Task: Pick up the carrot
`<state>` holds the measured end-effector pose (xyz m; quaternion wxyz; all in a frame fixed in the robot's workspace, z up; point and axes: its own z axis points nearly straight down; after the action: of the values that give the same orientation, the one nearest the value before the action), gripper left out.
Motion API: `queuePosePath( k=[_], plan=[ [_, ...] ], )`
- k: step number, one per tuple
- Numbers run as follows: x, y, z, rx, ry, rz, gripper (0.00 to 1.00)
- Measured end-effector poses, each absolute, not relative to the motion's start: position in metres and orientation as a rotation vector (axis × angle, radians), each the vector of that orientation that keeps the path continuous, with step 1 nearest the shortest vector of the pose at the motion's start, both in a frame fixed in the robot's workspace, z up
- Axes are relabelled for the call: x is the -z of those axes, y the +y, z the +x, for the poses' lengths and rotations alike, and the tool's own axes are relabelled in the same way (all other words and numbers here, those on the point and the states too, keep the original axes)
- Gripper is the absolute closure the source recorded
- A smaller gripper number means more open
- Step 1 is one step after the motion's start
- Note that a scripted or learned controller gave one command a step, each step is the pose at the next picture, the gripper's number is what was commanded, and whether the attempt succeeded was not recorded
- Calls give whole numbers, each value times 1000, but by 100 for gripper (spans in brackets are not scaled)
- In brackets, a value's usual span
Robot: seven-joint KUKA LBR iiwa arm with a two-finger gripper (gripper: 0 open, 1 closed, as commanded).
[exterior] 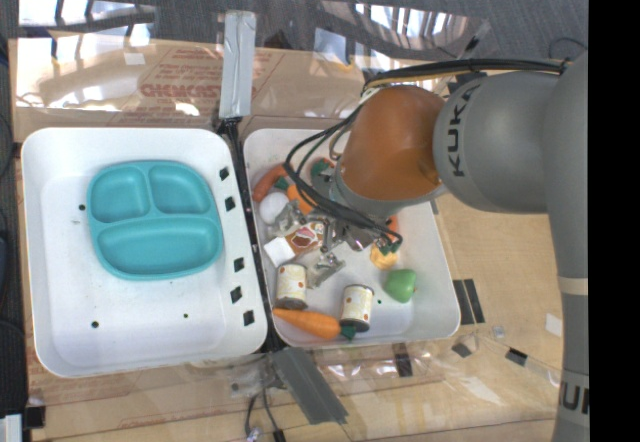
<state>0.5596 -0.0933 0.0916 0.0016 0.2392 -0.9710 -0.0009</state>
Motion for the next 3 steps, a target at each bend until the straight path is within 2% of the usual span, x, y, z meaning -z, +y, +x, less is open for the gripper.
queuePosePath(
  k=[1, 2, 3],
  plan=[
    [-153, -102, 566, -3, -2868, 1294, 0],
    [-92, -121, 597, -1, -2927, 1154, 0],
    [-91, -108, 587, 4, -2878, 1254, 0]
  ],
)
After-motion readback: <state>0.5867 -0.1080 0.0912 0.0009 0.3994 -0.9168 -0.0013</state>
